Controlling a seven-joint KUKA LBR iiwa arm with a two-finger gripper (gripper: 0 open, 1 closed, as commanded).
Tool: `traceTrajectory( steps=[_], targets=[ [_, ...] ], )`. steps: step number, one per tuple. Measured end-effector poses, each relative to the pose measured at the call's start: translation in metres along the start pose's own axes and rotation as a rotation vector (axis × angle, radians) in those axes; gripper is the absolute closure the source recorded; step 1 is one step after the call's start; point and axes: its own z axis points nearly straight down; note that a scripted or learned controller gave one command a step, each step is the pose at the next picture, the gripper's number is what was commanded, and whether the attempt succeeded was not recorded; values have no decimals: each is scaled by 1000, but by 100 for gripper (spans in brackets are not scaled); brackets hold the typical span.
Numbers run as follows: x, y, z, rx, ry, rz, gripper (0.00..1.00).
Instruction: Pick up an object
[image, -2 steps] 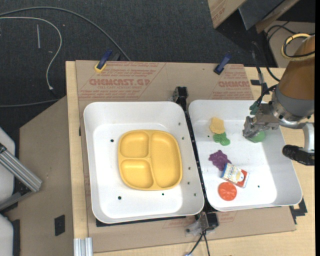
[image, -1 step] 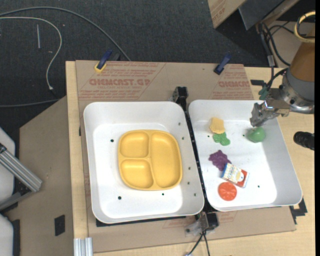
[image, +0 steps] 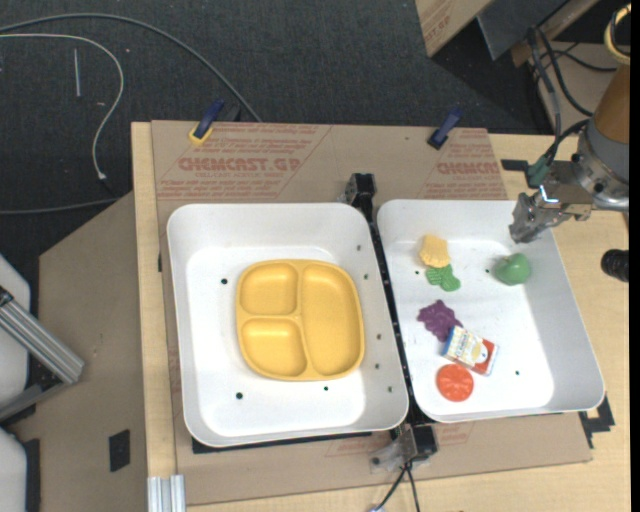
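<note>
gripper (image: 527, 226) over right bin's (image: 575, 330) far edge, can't tell its state. green toy (image: 514, 269) just below it, nearest. probably light, hard, rounded and slippery; pinch across its middle.

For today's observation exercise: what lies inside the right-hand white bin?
Inside the right bin: a yellow piece, a small green piece, a green round toy, purple grapes, a small carton and an orange-red round toy. Anything beneath them is covered.
</note>
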Motion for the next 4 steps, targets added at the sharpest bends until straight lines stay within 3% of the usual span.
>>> traceTrajectory(
  steps=[4],
  targets=[
    [184,-22,49,9,2,-2,100]
  ],
)
